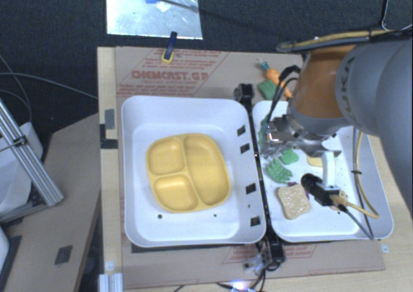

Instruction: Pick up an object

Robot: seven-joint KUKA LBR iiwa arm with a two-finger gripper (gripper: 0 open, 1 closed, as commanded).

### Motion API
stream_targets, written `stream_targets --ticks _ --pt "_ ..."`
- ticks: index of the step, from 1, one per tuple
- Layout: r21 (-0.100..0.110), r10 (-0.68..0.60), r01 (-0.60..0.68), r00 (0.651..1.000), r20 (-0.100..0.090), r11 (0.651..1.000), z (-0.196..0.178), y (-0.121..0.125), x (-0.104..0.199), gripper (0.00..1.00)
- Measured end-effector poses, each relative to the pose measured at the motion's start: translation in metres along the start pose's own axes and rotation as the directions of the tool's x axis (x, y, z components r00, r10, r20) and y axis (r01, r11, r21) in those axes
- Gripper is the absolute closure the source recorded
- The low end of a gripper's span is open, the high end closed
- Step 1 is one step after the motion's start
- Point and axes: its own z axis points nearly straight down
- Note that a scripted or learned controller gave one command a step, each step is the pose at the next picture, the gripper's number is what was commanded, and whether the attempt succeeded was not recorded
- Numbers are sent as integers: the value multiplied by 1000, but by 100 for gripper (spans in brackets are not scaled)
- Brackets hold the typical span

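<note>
In the right bin, at about six o'clock, lies a speckled tan toast slice, square with rounded corners. Just beyond it, toward twelve o'clock, sit knobbly green leafy pieces. Directly over them hangs the metallic hand; whether it grips anything cannot be told. At nine o'clock, the glossy left bin holds a smooth yellow three-compartment plate. Farthest, cardboard covers the counter.

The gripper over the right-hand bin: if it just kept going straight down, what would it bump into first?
Probably the green leafy toy pieces right under the gripper, then the right bin floor. Depth is hard to judge here.
</note>
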Motion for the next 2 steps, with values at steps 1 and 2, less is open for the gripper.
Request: stream_targets --ticks 1,2 --pt "-3 -7 7 1000 -3 1000 -16 -1 3 100" --pt "-6 -12 12 1000 -3 1000 1 51 62 100"
